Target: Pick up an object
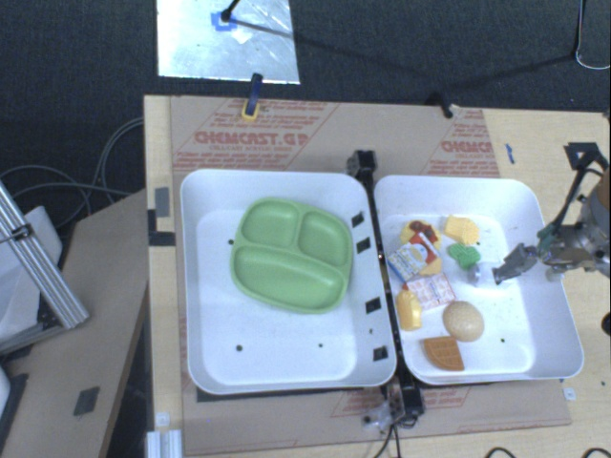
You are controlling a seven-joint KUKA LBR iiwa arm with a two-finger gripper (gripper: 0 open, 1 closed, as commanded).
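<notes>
Green knobbly toy w/ small mixed food toys, right bin.

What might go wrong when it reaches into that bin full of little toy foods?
The toys are crowded: the green piece touches the yellow one, so the hand might nudge both and grip neither. The round tan ball could probably roll away. The hand sits near the bin's right wall and might bump it.

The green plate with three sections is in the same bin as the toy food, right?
No. The camera view shows the green plate in the left bin, while the toy food is in the right bin. The plate does have three sections.
</notes>
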